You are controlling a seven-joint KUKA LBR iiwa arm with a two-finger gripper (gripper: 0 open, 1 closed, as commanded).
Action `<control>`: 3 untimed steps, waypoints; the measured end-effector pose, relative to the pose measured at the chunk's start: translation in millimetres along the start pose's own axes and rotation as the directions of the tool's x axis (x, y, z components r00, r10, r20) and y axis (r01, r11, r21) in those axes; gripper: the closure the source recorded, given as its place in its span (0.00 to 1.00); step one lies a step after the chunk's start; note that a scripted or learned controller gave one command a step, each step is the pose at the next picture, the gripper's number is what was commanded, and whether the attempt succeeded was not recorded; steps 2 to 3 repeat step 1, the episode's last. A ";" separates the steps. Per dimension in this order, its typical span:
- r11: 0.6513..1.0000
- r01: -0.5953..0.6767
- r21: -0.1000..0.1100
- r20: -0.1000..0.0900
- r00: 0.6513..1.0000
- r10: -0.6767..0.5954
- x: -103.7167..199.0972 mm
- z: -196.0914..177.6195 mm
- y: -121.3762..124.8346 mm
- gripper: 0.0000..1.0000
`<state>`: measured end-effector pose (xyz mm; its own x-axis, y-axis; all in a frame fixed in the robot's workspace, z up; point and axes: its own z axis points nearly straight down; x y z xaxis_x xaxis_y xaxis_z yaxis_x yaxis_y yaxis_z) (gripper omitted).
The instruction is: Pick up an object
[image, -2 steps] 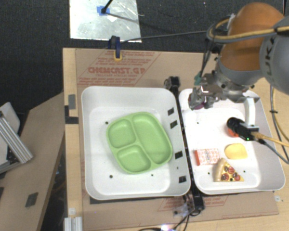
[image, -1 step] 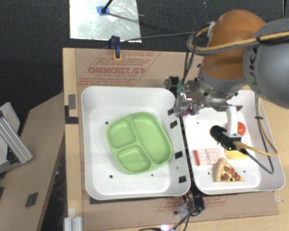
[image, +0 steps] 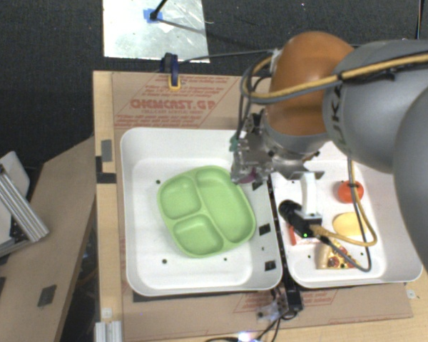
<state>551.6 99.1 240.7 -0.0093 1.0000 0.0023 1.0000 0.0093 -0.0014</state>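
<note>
Gripper is seen low over the left bin, at its right side near the rear corner, close to the divider between the two bins. Open or closed: cannot be told from this angle, as the tip is masked by the wrist body.

Green plate, three compartments, is laid flat in the left bin, roughly centred and rotated at a slant to the bin walls. Its upper-right rim is located just beside and below the gripper. Contact between the two cannot be confirmed. The plate is not seen lifted or tilted.

Right bin contents:
- round orange-red item is seen toward the rear, right of the gripper and well apart from it
- yellow item is placed just in front of it
- small mixed-colour item lies near the front wall; its type is not resolved

All three are positioned to the right of the gripper, across the divider.

The grey arm is brought in from the right, and the rear of the right bin is covered by it. The orange band is seen above the wrist. Both bins are seated on a printed cardboard sheet.
</note>
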 end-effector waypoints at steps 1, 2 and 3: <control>1.000 -0.006 -0.002 0.002 1.000 0.006 -3.0 -1.0 0.8 0.00; 1.000 -0.006 -0.002 0.002 1.000 0.006 -3.0 -1.0 0.8 0.00; 1.000 -0.006 -0.002 0.002 1.000 0.006 -3.0 -1.0 0.8 0.00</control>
